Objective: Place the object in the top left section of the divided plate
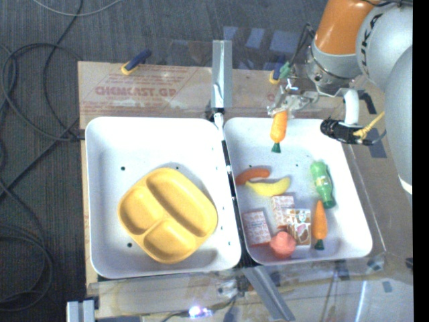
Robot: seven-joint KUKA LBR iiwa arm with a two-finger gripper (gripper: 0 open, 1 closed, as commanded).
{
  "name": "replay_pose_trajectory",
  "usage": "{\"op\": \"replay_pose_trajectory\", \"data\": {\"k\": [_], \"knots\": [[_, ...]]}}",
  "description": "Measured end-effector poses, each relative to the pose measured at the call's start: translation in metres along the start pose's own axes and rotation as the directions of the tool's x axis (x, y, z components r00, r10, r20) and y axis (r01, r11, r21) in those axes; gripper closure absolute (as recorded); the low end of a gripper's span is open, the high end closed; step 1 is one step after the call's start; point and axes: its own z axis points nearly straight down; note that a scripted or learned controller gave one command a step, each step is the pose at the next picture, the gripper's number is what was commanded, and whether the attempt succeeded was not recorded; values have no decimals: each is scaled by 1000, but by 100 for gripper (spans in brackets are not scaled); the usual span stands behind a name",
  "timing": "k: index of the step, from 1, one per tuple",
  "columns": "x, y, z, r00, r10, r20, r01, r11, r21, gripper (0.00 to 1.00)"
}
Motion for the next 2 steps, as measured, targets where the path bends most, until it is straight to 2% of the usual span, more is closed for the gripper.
{"op": "replay_pose_trajectory", "data": {"k": [1,2], "knots": [[30,-59,70,973,231,-6,-231,973,3,100],[61,-149,70,962,272,-3,-272,962,3,100]]}}
